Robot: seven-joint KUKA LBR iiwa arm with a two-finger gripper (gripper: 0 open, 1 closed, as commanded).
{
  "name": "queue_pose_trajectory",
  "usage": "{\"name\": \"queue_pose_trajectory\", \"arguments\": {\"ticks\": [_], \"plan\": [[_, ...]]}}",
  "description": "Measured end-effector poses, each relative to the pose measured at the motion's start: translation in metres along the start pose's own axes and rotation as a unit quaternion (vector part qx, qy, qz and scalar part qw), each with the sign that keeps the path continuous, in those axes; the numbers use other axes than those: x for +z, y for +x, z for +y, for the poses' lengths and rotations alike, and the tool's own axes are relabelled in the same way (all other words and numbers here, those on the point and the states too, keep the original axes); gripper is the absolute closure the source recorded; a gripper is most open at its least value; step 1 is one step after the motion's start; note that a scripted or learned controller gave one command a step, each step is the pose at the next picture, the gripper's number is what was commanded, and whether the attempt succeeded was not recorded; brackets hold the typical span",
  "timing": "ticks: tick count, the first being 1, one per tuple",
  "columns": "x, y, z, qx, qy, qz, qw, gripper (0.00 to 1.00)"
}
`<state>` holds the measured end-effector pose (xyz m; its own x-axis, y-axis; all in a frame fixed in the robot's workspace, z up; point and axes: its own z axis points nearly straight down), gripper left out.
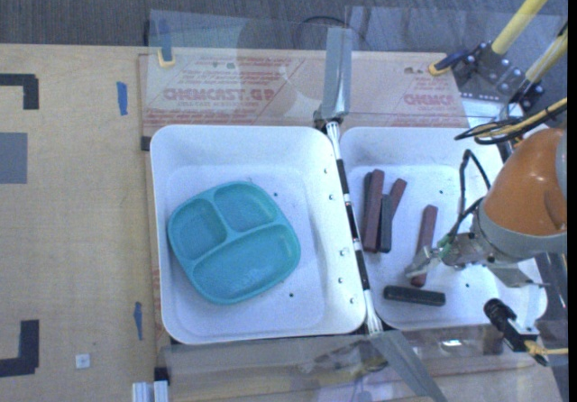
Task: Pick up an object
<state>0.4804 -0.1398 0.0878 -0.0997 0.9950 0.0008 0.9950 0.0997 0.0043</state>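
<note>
Approaching grasp: end effector hovers over the lower end of the brown stick in the right bin, just above the black bar. Finger opening unclear. Next: descend, close on stick.

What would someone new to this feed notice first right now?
Probably the teal divided plate, lying alone in the left bin. Next, the grey arm with its orange band, reaching in from the right over the right bin, its gripper low beside a brown stick among several dark sticks there.
</note>
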Motion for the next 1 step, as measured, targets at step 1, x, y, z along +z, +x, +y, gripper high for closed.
{"name": "queue_pose_trajectory", "arguments": {"ticks": [1], "plan": [[-0.0005, 0.0203, 0.0747, 0.058, -0.003, -0.002, 0.9983, 0.0]]}}
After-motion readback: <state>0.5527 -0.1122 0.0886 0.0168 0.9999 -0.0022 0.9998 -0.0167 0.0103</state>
